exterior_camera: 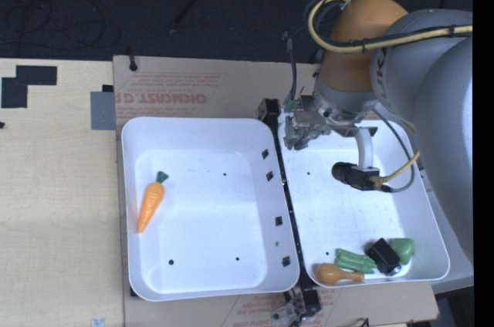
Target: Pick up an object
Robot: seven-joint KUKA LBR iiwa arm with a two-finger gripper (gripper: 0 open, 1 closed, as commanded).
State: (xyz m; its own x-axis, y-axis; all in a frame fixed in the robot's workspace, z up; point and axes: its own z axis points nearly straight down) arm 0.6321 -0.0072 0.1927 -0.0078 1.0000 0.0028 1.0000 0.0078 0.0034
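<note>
- Camera view: two white bins are seen side by side on the desk, the left bin and the right bin.
- One toy carrot is found in the left bin, near its left wall, with the green top pointed away from the camera.
- Four things are gathered at the near edge of the right bin: an orange pear-shaped toy, a green pod, a black block and a green piece.
- The black block is laid partly over the green piece.
- The end effector is placed over the far left corner of the right bin, well apart from all the things.
- Whether it is wide or narrow cannot be told.
</note>
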